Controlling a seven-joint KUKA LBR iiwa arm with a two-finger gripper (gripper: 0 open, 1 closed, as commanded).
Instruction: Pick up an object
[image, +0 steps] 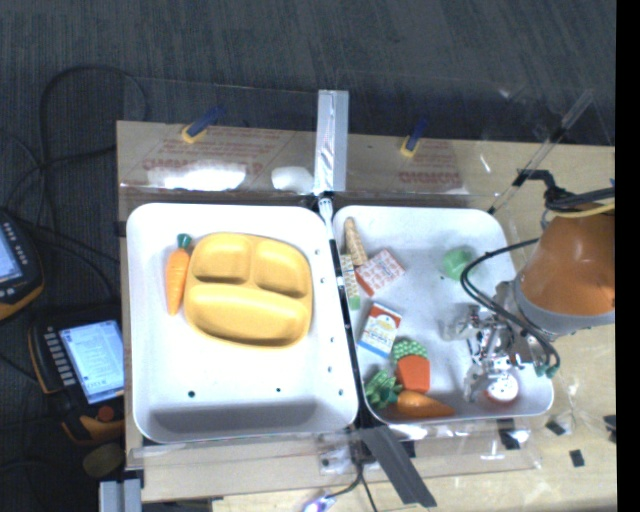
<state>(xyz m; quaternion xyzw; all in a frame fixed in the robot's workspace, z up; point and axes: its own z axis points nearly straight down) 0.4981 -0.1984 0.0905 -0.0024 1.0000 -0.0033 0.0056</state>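
My gripper hangs low over the right side of the right bin, below the orange band of the arm. Just in front of it, by the bin's front right corner, lies a small round red and white object. Whether the gripper touches that object I cannot tell. A green ball lies behind the gripper, to its left. Nothing can be seen held.
The right bin also holds a red and white box, a small carton, a red block with a green top, a carrot and a cone-like stick. In the left bin are a yellow divided tray and a carrot.
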